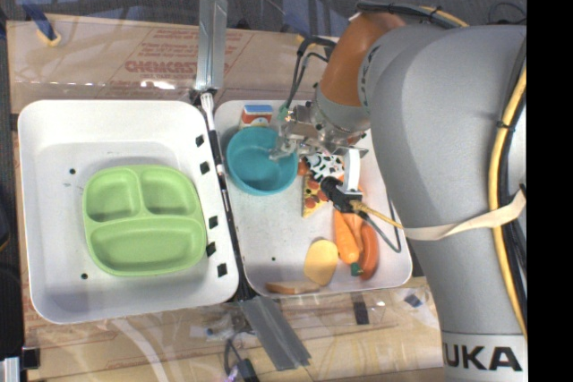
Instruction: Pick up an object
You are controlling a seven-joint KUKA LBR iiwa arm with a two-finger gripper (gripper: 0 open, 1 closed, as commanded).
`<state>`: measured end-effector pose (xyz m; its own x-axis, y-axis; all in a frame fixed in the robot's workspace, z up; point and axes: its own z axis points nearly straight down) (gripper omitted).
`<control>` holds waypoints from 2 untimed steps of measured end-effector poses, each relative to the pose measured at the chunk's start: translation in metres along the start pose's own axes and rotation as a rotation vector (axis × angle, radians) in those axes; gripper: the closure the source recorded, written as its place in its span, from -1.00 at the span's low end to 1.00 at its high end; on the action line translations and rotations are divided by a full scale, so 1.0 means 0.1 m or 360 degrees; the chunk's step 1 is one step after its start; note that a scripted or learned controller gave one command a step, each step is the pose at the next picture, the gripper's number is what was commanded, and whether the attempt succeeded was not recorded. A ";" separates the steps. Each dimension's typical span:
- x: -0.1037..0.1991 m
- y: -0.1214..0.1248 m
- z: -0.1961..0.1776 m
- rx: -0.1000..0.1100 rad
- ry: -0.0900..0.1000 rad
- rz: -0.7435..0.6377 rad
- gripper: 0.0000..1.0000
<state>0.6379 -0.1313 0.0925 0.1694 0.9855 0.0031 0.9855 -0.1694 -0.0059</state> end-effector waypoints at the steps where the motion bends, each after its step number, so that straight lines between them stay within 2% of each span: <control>1: 0.09 0.12 -0.13 0.0028 -0.0009 0.0034 1.00; 2: -0.26 0.21 -0.02 0.0014 0.0037 -0.0460 1.00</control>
